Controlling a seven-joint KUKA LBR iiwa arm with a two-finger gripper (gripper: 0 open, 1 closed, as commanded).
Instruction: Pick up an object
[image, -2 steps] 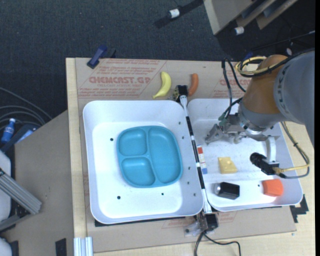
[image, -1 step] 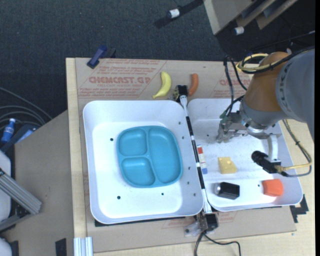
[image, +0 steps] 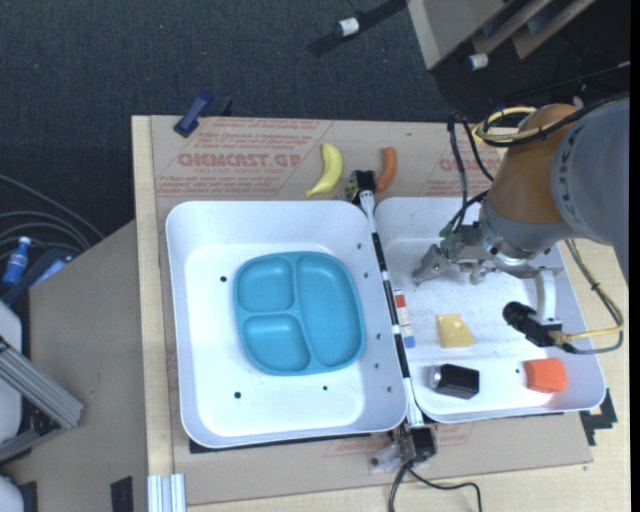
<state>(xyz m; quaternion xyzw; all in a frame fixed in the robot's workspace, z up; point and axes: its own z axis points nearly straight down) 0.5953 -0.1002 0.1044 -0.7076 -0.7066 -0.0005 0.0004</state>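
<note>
- The grey arm (image: 590, 170), with its orange band, comes in from the right and bends down over the far part of the right bin (image: 495, 350).
- The end effector (image: 458, 268) sits low over that bin's white floor, near the far-left corner and close to the divider between the two bins.
- From this slant I cannot tell how far the end effector is open, nor whether it has hold of anything.
- Three loose things lie in the right bin, all on the near side of the end effector and apart from it.
- A small yellow block (image: 455, 331) lies closest, on the floor about mid-bin, on the near side of the end effector.
- A black box (image: 455, 380) lies nearer the front rim, just on the near side of the yellow block and not touching it.
- An orange block (image: 546, 375) lies in the near-right corner, well apart from the other two.
- The left bin (image: 200, 260) holds a blue plate (image: 300, 310) with three compartments, lying flat near its middle.
- On the tabletop (image: 240, 155) beyond the bins, a banana (image: 326, 170) and an orange sausage-shaped piece (image: 386, 167) lie near each other, close to the bins' far rims.
- A small blue item (image: 195, 113) lies at the tabletop's far-left corner.
</note>
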